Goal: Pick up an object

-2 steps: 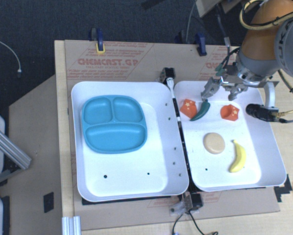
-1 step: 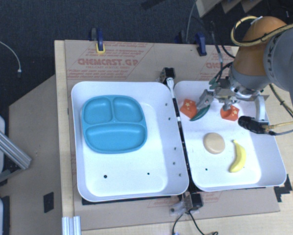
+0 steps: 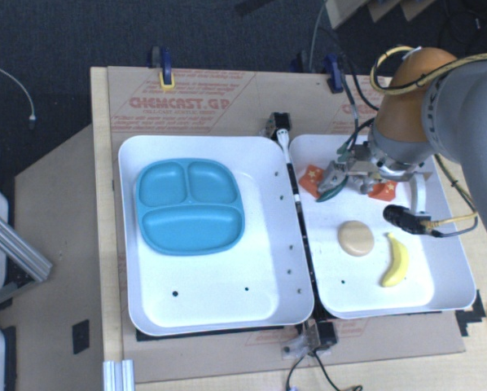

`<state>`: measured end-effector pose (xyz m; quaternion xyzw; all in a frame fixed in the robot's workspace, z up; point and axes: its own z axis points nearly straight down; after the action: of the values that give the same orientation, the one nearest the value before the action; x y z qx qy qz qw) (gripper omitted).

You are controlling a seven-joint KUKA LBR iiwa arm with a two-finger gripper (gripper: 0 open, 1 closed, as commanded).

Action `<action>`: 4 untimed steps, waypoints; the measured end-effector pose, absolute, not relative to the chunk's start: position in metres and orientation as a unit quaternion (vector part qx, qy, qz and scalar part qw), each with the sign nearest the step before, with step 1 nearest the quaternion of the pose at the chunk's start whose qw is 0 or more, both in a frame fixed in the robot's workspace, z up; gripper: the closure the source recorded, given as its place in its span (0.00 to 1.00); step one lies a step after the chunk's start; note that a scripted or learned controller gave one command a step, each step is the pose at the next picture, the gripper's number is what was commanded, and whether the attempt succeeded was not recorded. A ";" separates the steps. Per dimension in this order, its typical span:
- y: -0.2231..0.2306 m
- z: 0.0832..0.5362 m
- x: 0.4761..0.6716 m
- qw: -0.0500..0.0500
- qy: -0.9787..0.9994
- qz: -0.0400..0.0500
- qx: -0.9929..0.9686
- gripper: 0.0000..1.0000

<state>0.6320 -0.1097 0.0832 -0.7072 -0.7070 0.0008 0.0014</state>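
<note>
The arm [image 3: 439,96] comes in from the right and hangs low over the far end of the right bin [image 3: 447,292], the largest thing in the scene after the two bins themselves. The left bin [image 3: 268,283], well off to the jaws' left across the divider, carries only a blue divided plate [image 3: 190,206]. The gripper [image 3: 335,182] sits near the right bin's far-left corner; its dark fingers look slightly parted with nothing visible between them, though the slant makes that reading uncertain. Toward the near side of the jaws, well apart from them, lie a round tan piece [image 3: 357,238] and, further right, a banana [image 3: 396,264]. Smaller red-orange pieces are closest: one [image 3: 309,180] just left of the jaws, another [image 3: 383,190] to their right, partly under the wrist. The likely target is the left red piece, and the risk is plain: it lies close to the bin wall and divider, so a descending finger could strike the rim or nudge the piece aside rather than straddle it, closing on nothing.
</note>
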 end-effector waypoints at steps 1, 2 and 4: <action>-0.110 0.096 0.633 -0.001 -0.707 0.000 -0.707 1.00; -0.107 0.156 0.639 -0.002 -0.707 -0.001 -0.707 1.00; -0.103 0.238 0.639 -0.002 -0.707 -0.001 -0.707 1.00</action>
<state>0.6394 -0.1026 0.2381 -0.7068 -0.7074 -0.0012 -0.0018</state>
